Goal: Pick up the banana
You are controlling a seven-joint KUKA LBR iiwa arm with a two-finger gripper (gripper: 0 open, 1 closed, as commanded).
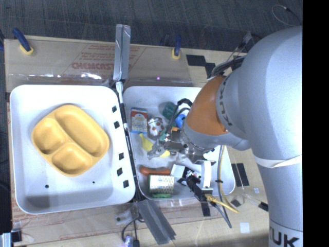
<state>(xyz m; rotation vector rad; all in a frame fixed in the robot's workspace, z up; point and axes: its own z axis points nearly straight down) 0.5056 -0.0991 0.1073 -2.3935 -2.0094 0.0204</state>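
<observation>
The banana (146,142) lies in the right bin (134,98), left of its middle. I see it as a yellow piece that runs under the gripper, with another yellow bit showing below the gripper. My gripper (163,144) is low in the right bin, directly over the banana's right part and touching or nearly touching it. The grey arm with its orange band (205,115) reaches in from the right and hides the bin's right half.
Around the gripper lie a small red-and-white carton (139,120), a round patterned item (154,127), a teal object (168,108), a blue object (179,120), a red item (154,171) and a green-sided box (160,185). The left bin (31,189) holds a yellow divided plate (70,138).
</observation>
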